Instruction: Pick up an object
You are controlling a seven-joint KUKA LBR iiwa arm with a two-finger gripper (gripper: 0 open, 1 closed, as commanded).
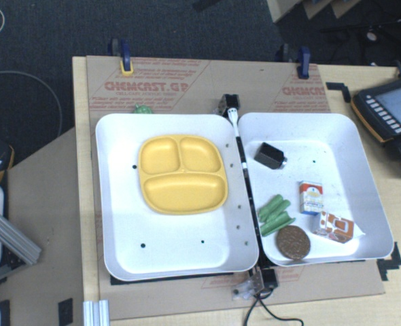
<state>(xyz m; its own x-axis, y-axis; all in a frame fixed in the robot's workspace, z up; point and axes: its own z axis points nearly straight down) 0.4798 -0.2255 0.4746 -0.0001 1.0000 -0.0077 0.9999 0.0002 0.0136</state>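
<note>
The right bin [343,138] holds several small objects. A black block [270,156] lies near its upper left. Green pea pods [275,214] rest by its left wall. A brown round cookie [293,242] sits at the front. A small red and white carton [310,197] stands in the middle, and a crinkled orange and white snack packet [334,227] lies just to its lower right. A yellow divided plate [183,173] sits in the left bin [119,202].
A handheld control pendant [389,111] lies at the right edge of the bench. Blue clamps [125,54] [303,62] hold the cardboard sheet at the back. A small green item [143,109] lies behind the left bin. Metal framing [7,240] sits at far left.
</note>
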